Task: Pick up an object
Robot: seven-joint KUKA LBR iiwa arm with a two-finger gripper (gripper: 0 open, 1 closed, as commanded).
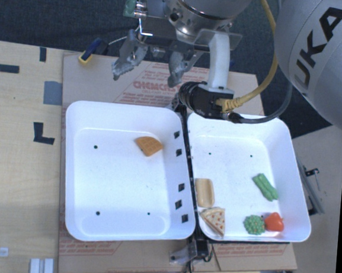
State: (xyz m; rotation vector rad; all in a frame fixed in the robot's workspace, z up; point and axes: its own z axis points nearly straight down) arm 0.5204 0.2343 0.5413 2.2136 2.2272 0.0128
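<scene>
Surface (15, 149): pale wood-look top with dark tape marks, carrying a cardboard sheet (104, 79) under two white bins set side by side
Left bin (72, 172): holds one item, a tan-orange wedge (149, 145) at about 1 o'clock from the bin's centre, lying flat and well apart from the walls
Blue-and-yellow object (90, 51): rests on the surface at 11 o'clock from the left bin, just off the cardboard's far corner
Gripper (149, 67): hangs over the cardboard beyond the far rim of the left bin, at 12 o'clock from the wedge; its two jaws stand apart with nothing between them
Arm (321, 51): grey body enters from the upper right, a white link and a yellow cable (255, 90) dropping toward a black fitting at the bins' far junction
Right bin (277, 142): five items gathered toward its near half
Bread-like piece (205, 192): pale tan, against the left wall at 9 o'clock from the bin's centre
Triangular cracker (214, 220): just below the bread piece at 7 o'clock, near the front-left corner
Green pod (265, 186): at 4 o'clock, lying at a slant
Broccoli-like green piece (254, 224): at 5 o'clock by the front wall, touching a red piece (275, 221) on its right
</scene>
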